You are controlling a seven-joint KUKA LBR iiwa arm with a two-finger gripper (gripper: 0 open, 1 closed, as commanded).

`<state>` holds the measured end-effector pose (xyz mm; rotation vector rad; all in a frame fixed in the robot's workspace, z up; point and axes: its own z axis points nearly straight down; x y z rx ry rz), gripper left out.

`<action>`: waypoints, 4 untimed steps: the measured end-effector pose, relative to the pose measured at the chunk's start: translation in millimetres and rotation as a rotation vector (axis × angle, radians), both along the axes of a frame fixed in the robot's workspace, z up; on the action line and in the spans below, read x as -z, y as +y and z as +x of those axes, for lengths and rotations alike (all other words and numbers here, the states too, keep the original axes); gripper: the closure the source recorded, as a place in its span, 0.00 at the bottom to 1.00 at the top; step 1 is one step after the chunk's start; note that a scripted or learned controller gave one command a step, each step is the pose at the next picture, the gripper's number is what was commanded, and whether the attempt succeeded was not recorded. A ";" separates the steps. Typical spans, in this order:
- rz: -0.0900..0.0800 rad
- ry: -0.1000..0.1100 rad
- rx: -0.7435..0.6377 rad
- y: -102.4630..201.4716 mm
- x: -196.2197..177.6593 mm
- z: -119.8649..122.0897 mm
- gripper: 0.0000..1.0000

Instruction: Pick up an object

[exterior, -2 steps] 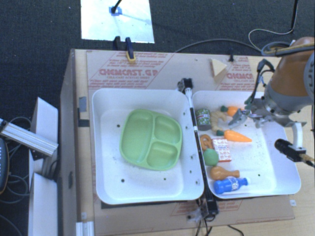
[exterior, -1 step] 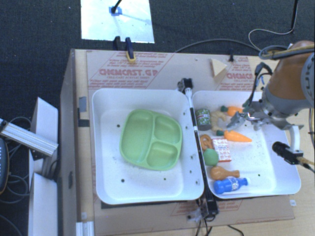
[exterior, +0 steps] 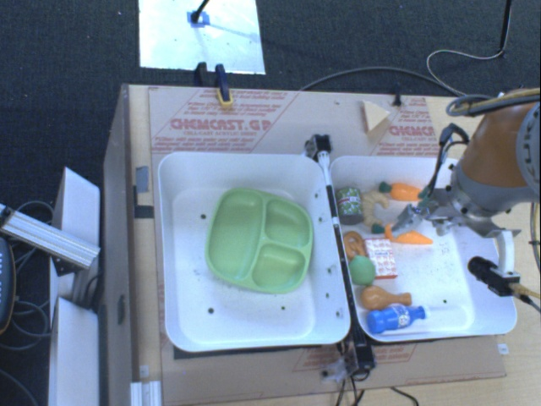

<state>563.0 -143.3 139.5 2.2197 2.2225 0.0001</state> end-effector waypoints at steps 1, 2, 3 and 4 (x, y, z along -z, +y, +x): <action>-0.008 -0.021 0.000 19.5 46.4 9.6 0.00; -0.010 -0.027 -0.002 19.3 34.4 11.6 1.00; -0.010 -0.027 -0.002 19.4 34.5 11.5 0.00; -0.001 -0.002 -0.002 -11.6 55.0 60.2 0.00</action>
